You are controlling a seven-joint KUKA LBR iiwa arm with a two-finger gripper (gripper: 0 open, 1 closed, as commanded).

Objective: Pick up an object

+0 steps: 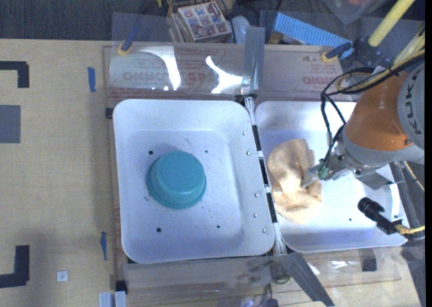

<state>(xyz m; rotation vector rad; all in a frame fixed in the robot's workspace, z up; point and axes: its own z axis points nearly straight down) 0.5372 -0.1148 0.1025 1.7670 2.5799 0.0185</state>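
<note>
A crumpled beige cloth [290, 176] lies in the right bin [337, 228], against its left wall. My gripper [316, 176] comes in from the right and sits low at the cloth's right edge, touching or just over the fabric. The arm's orange band [381, 120] hangs above the right bin. A teal upside-down bowl [177, 179] rests in the middle of the left bin [135, 123], well away from the gripper.
A metal divider [260, 164] separates the two bins. A clear plastic wall [202, 73] stands behind them. Black cables [334, 113] loop near the wrist. A black fitting [376, 213] sits at the right bin's right edge.
</note>
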